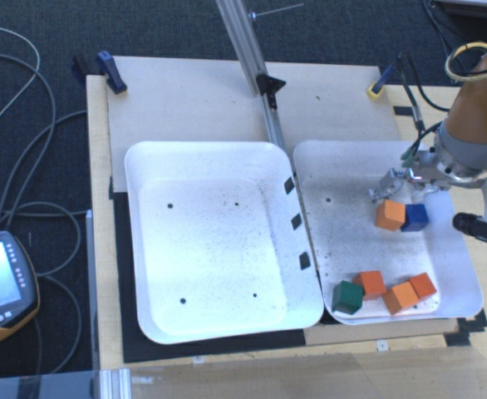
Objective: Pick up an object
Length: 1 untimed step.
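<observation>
In the right bin (335, 223), an orange block (390, 215) and a blue block (415, 217) sit touching side by side near the middle right. My gripper (406, 191) hangs directly over the top edge of this pair, at the end of the grey arm with its orange band (476, 110). Whether it touches either block is not visible. Along the bin's front edge lie a green block (348, 297) and three orange blocks (371, 283), (403, 296), (423, 285).
The left bin (144, 173) stands beside the right one, with black clips (297, 220) on the shared rim. A slanted metal rail (243, 40) crosses the bench's back. Blue (110, 71) and yellow (380, 83) clamps hold the board corners. Cables run by the arm.
</observation>
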Available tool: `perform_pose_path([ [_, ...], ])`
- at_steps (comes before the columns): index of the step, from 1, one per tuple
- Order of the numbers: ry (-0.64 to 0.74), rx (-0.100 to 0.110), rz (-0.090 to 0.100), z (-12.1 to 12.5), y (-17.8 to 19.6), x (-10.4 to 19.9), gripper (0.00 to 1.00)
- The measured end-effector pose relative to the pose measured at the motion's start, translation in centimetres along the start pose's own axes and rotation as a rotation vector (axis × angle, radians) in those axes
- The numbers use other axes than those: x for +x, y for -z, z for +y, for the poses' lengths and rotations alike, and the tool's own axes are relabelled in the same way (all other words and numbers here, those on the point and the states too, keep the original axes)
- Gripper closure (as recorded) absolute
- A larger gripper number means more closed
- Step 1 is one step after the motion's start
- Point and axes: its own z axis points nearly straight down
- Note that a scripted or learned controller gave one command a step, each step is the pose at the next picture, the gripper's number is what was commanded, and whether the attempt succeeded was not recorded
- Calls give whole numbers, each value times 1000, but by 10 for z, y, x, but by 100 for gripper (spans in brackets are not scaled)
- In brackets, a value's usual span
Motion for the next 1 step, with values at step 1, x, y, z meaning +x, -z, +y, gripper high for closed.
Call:
perform_pose_path([
  [1, 5, -10, -3, -11, -28, 19, 0],
])
